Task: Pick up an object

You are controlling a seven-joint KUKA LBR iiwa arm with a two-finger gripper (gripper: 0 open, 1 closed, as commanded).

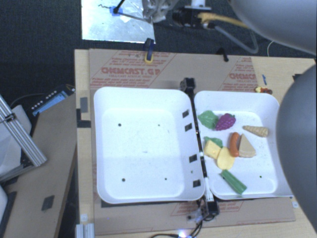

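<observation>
Several toy foods lie in the right bin [265,182]: a green pepper [208,118], purple grapes [226,121], a tan cone [255,130], an orange sausage [234,144] against a bread wedge [246,147], a yellow block [213,150], a yellow disc [226,159] and a green cucumber [233,181]. My gripper [156,8] hangs at the top of the camera view, far behind both bins and well away from the objects. It is blurred and carries nothing that I can see. The grey arm [297,148] covers the right edge of the right bin.
The left bin [143,148] sits beside the right one, joined by a black hinge strip [197,143]. Both rest on a cardboard sheet [133,68]. A shiny metal plate [116,14] lies behind. A yellow-blue clamp [148,51] and an aluminium rail [20,138] stand outside the bins.
</observation>
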